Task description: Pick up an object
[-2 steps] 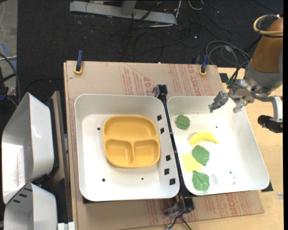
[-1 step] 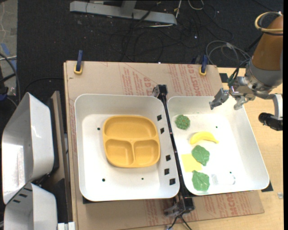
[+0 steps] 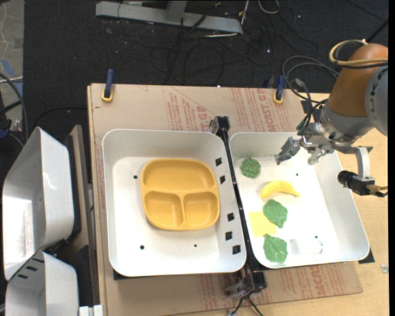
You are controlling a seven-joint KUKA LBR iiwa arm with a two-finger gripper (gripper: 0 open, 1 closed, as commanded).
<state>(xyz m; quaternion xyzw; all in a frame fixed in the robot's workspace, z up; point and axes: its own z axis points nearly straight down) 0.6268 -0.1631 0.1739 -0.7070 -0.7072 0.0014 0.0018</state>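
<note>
Fixed overhead camera, slanted down, both bins [image 3: 117, 185]

We look down on a bench topped with brown cardboard [image 3: 185, 105] printed in red, held at its far edge by two clamps [image 3: 108, 86]. Beyond it lies a dark floor [image 3: 68, 43] strewn with black cables [image 3: 203, 52], with a grey bar [image 3: 170, 15] near the top. White tubs [image 3: 34, 191] stand at the left.

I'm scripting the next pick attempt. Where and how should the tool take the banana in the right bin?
Grip the banana across its thick middle, coming straight down from above. It lies flat on the right bin floor, long axis roughly left-right, with free floor at both long sides.
</note>
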